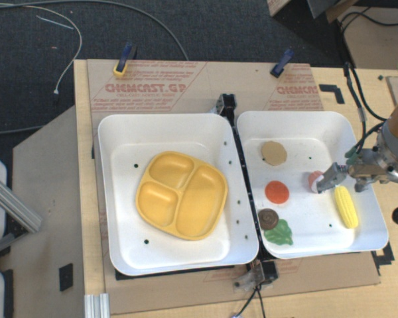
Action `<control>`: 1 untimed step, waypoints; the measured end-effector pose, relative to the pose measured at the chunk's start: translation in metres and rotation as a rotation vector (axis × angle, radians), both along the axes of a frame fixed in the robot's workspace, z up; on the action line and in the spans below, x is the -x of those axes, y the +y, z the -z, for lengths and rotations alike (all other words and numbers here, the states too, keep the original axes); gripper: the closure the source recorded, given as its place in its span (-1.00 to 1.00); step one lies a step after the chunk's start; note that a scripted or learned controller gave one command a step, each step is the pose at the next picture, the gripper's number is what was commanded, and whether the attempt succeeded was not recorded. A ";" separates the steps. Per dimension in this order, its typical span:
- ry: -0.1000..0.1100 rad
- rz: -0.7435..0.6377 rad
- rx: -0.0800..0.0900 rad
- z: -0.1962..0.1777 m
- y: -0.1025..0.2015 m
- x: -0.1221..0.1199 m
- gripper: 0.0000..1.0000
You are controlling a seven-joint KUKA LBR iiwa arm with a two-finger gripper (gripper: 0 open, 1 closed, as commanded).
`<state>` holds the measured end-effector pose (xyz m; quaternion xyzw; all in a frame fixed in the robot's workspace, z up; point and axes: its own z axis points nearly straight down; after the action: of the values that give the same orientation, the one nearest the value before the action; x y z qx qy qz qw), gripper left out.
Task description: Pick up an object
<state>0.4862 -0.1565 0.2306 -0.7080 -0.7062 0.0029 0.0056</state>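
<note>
The right bin [331, 126] holds a tan round cookie [274, 153], an orange-red tomato [276, 192], a brown donut [268, 218], a green leafy piece [279, 233], a yellow corn cob [346, 206] and a small pink object [314, 179]. My gripper [328, 180] hangs low over the right side of this bin. Its tip is right beside the pink object and just above the upper end of the corn cob. Part of the pink object is hidden behind the gripper.
The left bin [113, 197] carries a yellow divided plate [181, 194]. A black clamp [226, 104] sits where the bins meet at the back. The arm [385, 158] and its cables come in over the right bin's right rim.
</note>
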 end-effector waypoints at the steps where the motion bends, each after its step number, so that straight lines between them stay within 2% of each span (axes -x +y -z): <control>1: -0.011 -0.003 0.003 -0.005 0.000 -0.002 -1.00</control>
<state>0.4886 -0.1563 0.2354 -0.7070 -0.7073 0.0000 0.0010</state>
